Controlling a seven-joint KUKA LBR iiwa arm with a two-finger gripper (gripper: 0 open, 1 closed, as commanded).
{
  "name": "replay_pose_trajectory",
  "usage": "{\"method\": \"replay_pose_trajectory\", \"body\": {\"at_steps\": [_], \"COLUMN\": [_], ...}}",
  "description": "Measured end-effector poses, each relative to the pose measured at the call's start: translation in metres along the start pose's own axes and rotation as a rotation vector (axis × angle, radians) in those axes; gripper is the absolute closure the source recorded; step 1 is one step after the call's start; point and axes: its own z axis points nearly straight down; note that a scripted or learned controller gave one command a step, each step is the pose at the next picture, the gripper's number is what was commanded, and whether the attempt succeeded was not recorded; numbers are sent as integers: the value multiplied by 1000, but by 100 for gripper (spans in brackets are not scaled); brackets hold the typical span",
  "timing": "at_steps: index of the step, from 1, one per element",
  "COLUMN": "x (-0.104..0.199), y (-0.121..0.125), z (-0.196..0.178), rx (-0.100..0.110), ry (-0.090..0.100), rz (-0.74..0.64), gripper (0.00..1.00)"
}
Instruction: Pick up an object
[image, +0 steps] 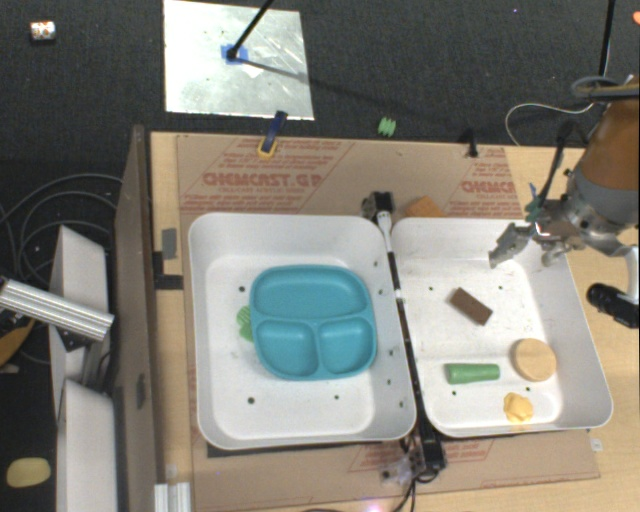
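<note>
- Gripper (528, 243): reaches in from the right on the grey arm (610, 190) and hangs over the upper right part of the right bin (570, 300). Two fingers are visible, one at the left (503, 247) and one further right (553, 248), standing well apart, so the hand is wide. Nothing lies between them.
- Brown block (469, 305): lies tilted on the floor of the right bin, near its middle, below and left of the gripper and apart from it.
- Green cylinder (472, 373): lies on its side in the lower part of the right bin, its long axis running left to right.
- Tan round disc (534, 359): sits just right of the green cylinder, near the bin's right wall.
- Yellow piece (518, 406): rests close below the tan round disc, near the bin's lower rim.
- Left bin (215, 300): holds a teal divided tray (312, 320) with three compartments, set near the bin's middle. A small green item (243, 320) shows at the tray's left edge, partly hidden beneath it.
- Bench (300, 175): a brown printed board lies under both bins, which touch along a dark central seam.
- Orange object (424, 207): lies on the board just above the right bin's upper left corner.
</note>
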Motion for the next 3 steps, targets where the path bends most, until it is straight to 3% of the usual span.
{"method": "replay_pose_trajectory", "body": {"at_steps": [1, 2, 3], "x": [20, 18, 94], "y": [0, 2, 5], "z": [144, 126, 31], "rx": [2, -4, -7], "ry": [2, -1, 2], "rz": [-2, -1, -7], "gripper": [0, 100, 100]}}
